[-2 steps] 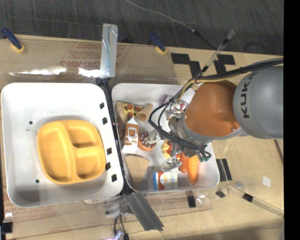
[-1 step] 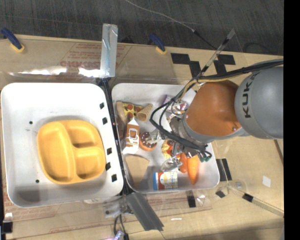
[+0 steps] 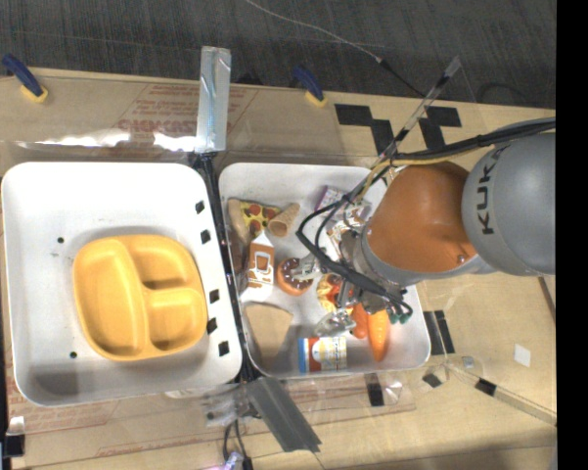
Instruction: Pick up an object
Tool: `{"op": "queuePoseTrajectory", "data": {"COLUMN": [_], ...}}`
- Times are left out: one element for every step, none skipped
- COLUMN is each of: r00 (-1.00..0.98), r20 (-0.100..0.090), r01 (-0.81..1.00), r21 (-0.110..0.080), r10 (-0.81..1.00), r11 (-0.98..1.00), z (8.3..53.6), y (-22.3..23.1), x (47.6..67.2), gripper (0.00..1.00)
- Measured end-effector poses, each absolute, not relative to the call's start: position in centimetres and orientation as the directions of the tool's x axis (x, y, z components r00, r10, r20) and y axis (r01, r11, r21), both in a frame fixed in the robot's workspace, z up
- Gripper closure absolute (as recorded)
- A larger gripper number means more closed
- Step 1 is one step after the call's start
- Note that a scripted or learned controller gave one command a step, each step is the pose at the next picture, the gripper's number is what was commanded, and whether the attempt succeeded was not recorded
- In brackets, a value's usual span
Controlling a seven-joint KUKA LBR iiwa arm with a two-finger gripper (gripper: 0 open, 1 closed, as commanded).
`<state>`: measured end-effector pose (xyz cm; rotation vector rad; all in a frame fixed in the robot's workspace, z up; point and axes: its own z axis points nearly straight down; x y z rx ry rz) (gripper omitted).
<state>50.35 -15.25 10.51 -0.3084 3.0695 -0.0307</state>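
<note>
Grey KUKA arm [image 3: 514, 204], smooth and rounded, with the maker's name in dark capital letters on the casing. Broad glossy orange band [image 3: 421, 225] just above the wrist, domed, catching a small highlight. Below that, a short grey metal collar. Black cables [image 3: 318, 231] looped out beside the wrist, more dark leads trailing up over the orange. Gripper [image 3: 344, 313] small, metallic, cluttered with wiring; details too fine to make out.

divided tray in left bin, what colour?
Yellow. The divided tray shows plainly in the camera view, lying in the left bin.
</note>
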Motion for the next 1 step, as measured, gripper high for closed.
{"op": "queuePoseTrajectory", "data": {"r00": [-0.976], "r20": [-0.055], "r01": [-0.208], "r21": [-0.022], "r10": [-0.209], "r11": [0.978], "z": [10.5], "y": [-15.46], "x": [50.1], "gripper": [0.0]}}
